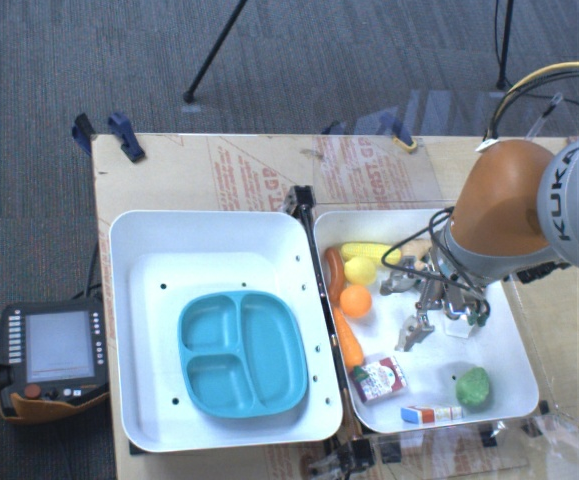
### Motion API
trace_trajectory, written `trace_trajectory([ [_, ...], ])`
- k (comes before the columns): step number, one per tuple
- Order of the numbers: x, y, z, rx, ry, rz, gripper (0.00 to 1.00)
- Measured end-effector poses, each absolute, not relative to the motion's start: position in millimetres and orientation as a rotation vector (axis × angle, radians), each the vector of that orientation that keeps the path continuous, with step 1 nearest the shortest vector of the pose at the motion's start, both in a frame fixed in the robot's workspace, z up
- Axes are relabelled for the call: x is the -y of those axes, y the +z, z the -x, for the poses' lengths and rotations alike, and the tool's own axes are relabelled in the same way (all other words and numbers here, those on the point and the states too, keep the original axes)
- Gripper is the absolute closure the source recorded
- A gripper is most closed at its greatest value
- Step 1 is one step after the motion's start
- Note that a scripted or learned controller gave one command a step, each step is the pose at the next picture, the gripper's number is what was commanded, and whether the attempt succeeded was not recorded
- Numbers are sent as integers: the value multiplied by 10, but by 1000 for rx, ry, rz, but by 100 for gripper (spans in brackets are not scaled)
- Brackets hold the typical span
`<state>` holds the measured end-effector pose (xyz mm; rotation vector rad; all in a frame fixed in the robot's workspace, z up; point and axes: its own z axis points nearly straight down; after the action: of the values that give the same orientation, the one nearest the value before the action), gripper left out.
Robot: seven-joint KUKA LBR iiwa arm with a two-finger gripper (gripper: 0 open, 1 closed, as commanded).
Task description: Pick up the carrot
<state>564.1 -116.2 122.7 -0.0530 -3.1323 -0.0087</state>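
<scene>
Two white bins sit side by side on the bench, and the gripper hangs over the right bin, near its middle, with nothing between its fingers. How wide they stand I cannot tell from here.

Nearest to me, in front of the gripper, a small tube lies flat by the front wall of this bin. A red packet lies just in front and to the left of the fingers, and a green lumpy thing sits in front and to the right.

The carrot lies to the left of the gripper, apart from it, close along the left wall of the right bin. It is long, orange and narrow, lying flat, with its length running from near to far at a slight slant. Its near end almost meets the red packet.

Just behind the carrot sits a round orange fruit, touching its far end or nearly so. Further back and left of the gripper are a brownish sausage shape and a yellow corn cob.

Far to the left, in the other bin, lies a blue divided plate.
</scene>
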Motion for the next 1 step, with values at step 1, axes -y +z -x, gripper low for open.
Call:
trace_trajectory([
  [1, 812, 864, -5668, 3127, 2, 270, 0],
])
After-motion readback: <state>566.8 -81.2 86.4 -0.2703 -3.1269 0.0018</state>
